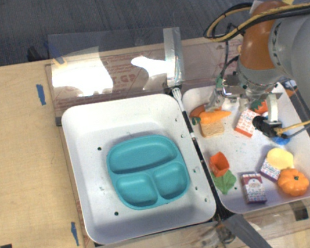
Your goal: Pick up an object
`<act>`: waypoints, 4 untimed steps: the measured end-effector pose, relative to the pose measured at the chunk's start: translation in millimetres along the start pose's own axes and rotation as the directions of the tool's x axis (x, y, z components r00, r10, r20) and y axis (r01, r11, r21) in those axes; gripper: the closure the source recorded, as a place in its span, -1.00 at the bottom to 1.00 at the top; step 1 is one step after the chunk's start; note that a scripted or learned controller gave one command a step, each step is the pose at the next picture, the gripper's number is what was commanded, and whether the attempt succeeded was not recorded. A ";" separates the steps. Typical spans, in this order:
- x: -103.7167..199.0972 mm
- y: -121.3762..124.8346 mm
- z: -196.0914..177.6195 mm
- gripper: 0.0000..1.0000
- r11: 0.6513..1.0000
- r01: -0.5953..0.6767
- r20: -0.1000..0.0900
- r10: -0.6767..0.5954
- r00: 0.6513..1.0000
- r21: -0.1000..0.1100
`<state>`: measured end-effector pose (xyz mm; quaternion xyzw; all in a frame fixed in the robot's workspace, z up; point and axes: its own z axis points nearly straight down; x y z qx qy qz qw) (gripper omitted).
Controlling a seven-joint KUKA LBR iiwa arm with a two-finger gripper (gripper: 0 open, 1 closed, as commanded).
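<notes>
Far left of the gripper (243, 93), a teal tray (147, 170) sits in the left bin (85, 161). Just left of it lies an orange-topped block (213, 121), probably light and stiff; its flat sides look best for a pinch. Below are a carrot (220, 164) and carton (253, 186). Just below-right lies a red-and-white packet (245, 124); further off, a pumpkin (293, 182), likely smooth and slippery. I cannot tell how the gripper is set.
</notes>
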<state>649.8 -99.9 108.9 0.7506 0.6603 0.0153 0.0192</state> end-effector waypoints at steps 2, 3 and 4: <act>18.8 15.1 -78.6 -1.00 0.972 -0.233 0.008 0.233 0.972 0.042; 20.1 15.2 -86.9 1.00 0.972 -0.230 0.009 0.230 0.973 0.044; 20.8 14.9 -86.1 -1.00 0.972 -0.230 0.010 0.229 0.973 0.046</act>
